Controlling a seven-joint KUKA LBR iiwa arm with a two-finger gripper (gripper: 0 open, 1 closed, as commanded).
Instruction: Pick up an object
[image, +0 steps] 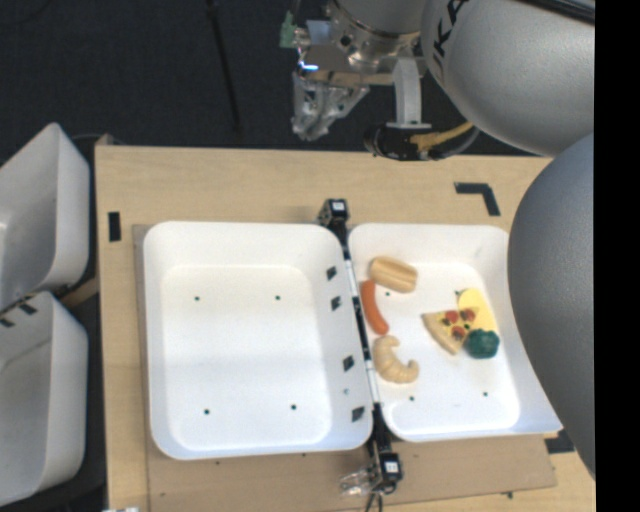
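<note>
The right bin (440, 415) holds several toy foods: a bread roll (393, 273), an orange sausage (374, 307), a croissant (396, 362), a pizza slice (447, 327), a yellow piece (474, 302) and a green broccoli (482, 343). My gripper (316, 118) hangs high above the bench's far edge, well away from both bins. Nothing shows between its fingers.
The left bin (240, 340) sits beside the right one, with black clips along the shared divider (352, 330). White containers (35, 300) stand off the bench at the left. The grey arm's bulk covers the right side of the view.
</note>
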